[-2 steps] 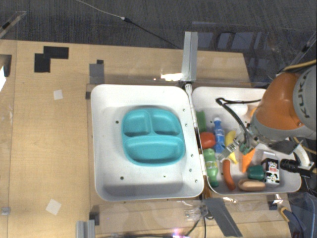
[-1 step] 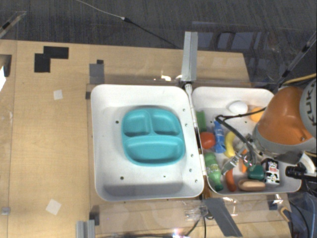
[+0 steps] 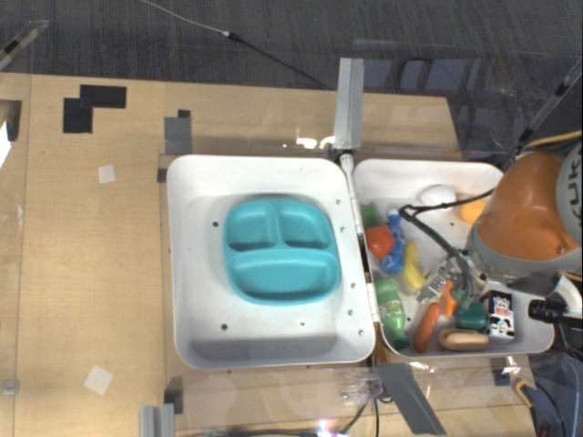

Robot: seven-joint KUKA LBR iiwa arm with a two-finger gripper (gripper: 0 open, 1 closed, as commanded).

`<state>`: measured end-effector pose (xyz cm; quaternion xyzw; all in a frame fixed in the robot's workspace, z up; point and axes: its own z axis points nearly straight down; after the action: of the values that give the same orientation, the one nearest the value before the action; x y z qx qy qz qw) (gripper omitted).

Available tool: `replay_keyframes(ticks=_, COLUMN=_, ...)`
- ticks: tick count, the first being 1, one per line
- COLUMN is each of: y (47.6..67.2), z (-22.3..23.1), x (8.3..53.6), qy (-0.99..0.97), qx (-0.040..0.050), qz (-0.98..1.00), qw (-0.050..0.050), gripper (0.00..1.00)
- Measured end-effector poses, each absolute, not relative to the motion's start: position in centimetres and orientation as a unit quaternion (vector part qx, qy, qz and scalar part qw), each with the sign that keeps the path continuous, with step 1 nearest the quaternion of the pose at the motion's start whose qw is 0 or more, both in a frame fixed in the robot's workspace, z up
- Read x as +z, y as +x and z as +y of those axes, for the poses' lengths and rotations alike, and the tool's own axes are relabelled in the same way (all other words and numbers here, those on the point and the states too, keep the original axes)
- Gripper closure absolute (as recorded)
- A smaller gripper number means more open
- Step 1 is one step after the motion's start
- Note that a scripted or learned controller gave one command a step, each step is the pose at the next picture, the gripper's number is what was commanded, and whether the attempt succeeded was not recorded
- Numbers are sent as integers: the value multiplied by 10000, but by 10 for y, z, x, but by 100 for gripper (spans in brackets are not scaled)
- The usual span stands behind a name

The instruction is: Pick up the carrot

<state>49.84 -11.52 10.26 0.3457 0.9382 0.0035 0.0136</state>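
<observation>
The carrot (image 3: 425, 326) is a slim orange piece lying at a slant near the front wall of the right bin (image 3: 405, 178). My gripper (image 3: 447, 284) hangs low over the bin's front half, just above and to the right of the carrot's upper end. Its metal tip is very close to that end, and whether they touch cannot be made out. The grey arm with its orange band (image 3: 524, 217) covers the bin's right side.
Around the carrot lie a brown bun-like piece (image 3: 463, 340), a dark green block (image 3: 472, 316), a black-and-white box (image 3: 501, 315), green pieces (image 3: 389, 300), a yellow banana (image 3: 412, 267), and red (image 3: 378, 241) and blue (image 3: 393, 254) toys. A teal divided plate (image 3: 278, 248) sits in the left bin (image 3: 196, 271).
</observation>
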Motion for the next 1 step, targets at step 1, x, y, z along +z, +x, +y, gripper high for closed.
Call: replay_keyframes(ticks=1, y=490, z=-50, x=187, qy=2054, qx=12, qz=9787, qw=58, gripper=100)
